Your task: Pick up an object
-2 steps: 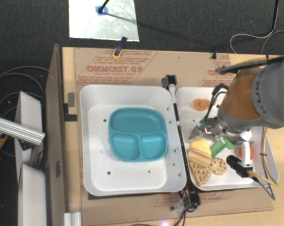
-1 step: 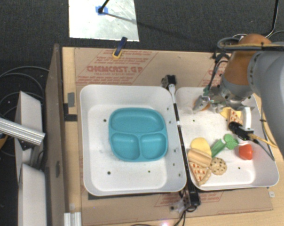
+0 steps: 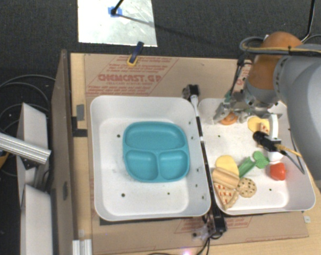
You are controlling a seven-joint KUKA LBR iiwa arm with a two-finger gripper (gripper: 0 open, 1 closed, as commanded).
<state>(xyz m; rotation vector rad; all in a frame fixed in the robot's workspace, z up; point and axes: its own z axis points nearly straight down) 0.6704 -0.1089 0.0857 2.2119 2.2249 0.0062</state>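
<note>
**Arm [image 3: 304, 78] bent low over the toy-food bin**

Grey and bulky, the arm reached in from the view's right and curled down over the far corner of the right-hand bin [image 3: 301, 198], presumably because that bin held everything small enough to pick. The left-hand bin [image 3: 110, 142] carried a teal divided tray [image 3: 155, 150], lying flat in its middle with its compartments bare (too broad and flat, I judged, for an easy grasp).

The gripper [image 3: 225, 112] sat at the right bin's far-left corner, just above or touching an orange piece [image 3: 230, 120]. The slanted view did not settle which, and whether the gripper was apart, together or clamped on anything could not be told. That orange piece looked the likeliest target, being directly under the tool. A yellow piece [image 3: 254, 124] lay near it, toward the right.

The other toy food was bunched in the bin's near half, well apart from the gripper: a waffle-patterned wedge [image 3: 224, 191], a pale yellow chip [image 3: 227, 165], a green piece [image 3: 253, 162], a cookie [image 3: 246, 187] and a red piece [image 3: 278, 171]. With several of these touching, they would have left little room for a clean descent, which may explain the choice of the more open far corner.
</note>
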